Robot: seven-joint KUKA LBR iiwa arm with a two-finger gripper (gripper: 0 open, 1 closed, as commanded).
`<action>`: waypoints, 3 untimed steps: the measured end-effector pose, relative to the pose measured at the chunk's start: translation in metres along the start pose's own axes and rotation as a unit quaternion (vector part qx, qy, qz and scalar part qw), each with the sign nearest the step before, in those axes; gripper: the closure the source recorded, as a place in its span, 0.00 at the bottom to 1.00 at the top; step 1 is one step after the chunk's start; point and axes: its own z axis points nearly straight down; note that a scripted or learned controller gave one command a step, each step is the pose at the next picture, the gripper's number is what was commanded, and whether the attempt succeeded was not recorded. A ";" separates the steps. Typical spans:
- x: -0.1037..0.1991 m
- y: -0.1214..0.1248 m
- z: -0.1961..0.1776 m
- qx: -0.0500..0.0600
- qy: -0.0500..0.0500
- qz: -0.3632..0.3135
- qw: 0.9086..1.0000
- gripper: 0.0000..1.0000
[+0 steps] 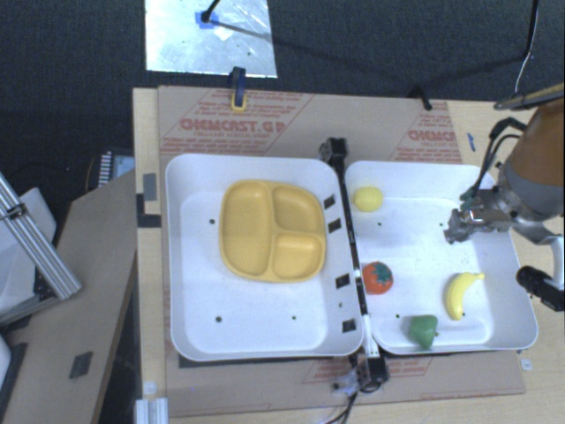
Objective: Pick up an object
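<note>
Gripper (457,230), finger state unreadable, hangs over the right white plastic bin (516,276), curved yellow banana (460,294) just below it, likeliest pick target.

Lemon (368,199), tomato (378,277), banana (461,294), green pepper (423,329)

Arm (537,162) enters from right, orange band up top, wrist angled down-left. End effector (457,228) low at right side of scene, mid-depth, pointing left.
</note>
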 end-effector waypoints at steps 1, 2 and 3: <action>0.000 0.002 -0.028 0.002 0.001 0.000 1.000 1.00; 0.054 0.010 -0.036 0.002 0.002 -0.003 1.000 1.00; 0.110 0.012 -0.040 0.003 0.002 -0.003 1.000 1.00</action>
